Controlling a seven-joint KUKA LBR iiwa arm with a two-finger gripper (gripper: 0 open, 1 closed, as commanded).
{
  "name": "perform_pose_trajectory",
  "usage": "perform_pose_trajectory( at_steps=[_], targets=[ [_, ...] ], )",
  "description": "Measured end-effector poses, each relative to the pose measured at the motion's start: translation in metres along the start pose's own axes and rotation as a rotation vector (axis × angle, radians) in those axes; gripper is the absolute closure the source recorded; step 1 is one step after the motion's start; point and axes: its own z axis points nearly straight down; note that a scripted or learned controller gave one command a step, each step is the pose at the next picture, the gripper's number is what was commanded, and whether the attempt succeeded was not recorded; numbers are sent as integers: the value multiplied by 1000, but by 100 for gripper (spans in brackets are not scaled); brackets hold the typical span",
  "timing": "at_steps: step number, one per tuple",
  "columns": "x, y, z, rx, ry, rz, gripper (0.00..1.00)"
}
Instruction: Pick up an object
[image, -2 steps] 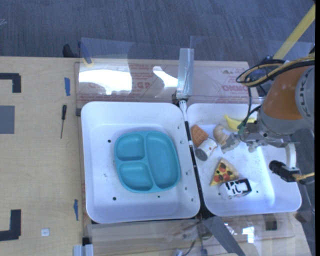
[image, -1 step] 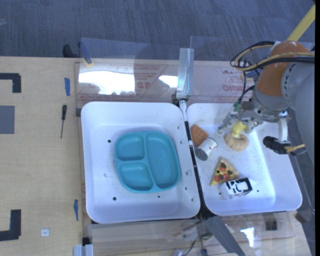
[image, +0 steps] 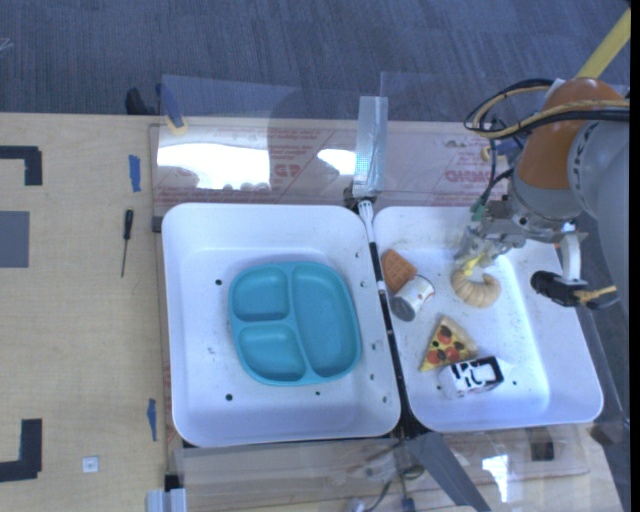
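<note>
My end effector (image: 478, 256) is low in the right bin (image: 560, 390), at its back part, and its tip is touching or just above the croissant (image: 476, 287). I judge this is the approach to a grasp, not yet a lift.

What can go wrong, imo: the croissant is curved and smooth, so if I close off-centre it may roll or slip out sideways, and I come up with nothing. It lies near the bin's right wall w/ little room on that side, so a push may slide it away instead of pinching it. The metal cup (image: 410, 297) and the orange piece (image: 398, 268) are near on the left side; a wide sweep could knock them. The pizza slice (image: 446, 345) and the black-white toy (image: 474, 375) are further to the front, less at risk.

How far the end effector is open I cannot tell; the wrist and cables cover it. I see nothing clearly between its parts, so I do not claim a hold. The left bin (image: 190, 400) has the teal tray (image: 294, 322).
</note>
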Motion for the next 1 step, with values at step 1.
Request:
perform_pose_trajectory(
  at_steps=[1],
  targets=[
    [86,7,-100,-47,1,-17,100]
  ],
)
